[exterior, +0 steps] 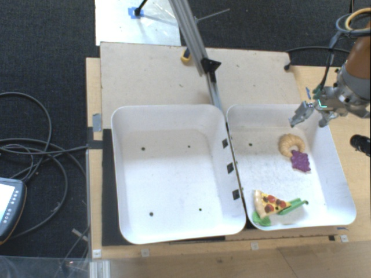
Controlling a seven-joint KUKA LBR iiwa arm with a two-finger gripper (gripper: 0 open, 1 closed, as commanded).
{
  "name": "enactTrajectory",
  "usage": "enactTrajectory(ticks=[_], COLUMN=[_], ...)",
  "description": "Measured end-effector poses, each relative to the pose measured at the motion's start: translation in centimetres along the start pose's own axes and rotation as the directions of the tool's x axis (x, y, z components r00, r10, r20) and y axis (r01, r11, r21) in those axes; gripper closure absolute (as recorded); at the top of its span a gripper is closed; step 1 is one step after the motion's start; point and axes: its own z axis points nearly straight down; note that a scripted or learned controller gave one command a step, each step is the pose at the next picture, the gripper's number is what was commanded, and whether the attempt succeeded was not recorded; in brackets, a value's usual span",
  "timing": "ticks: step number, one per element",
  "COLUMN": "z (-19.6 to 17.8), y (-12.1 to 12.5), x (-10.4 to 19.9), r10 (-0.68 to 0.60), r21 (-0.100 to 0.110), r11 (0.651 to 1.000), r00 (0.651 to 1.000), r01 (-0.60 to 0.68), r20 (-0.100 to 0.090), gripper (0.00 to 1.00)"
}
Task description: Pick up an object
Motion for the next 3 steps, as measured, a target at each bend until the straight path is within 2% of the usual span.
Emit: enactTrajectory(ticks=[1, 2, 3], z=[-0.3, 6.0, 10.2], y=[0.1, 0.1, 0.4], x=[0.0, 0.4, 0.2], r10=[-0.002, 0.000, 0.001], r21=[-0.004, 0.001, 0.000], r11=[1.000, 1.000, 1.000], r00=[1.000, 1.000, 1.000], r01=[0.002, 0.000, -0.001], r20=[0.002, 0.000, 0.001], gripper=[0.00, 0.00, 0.00])
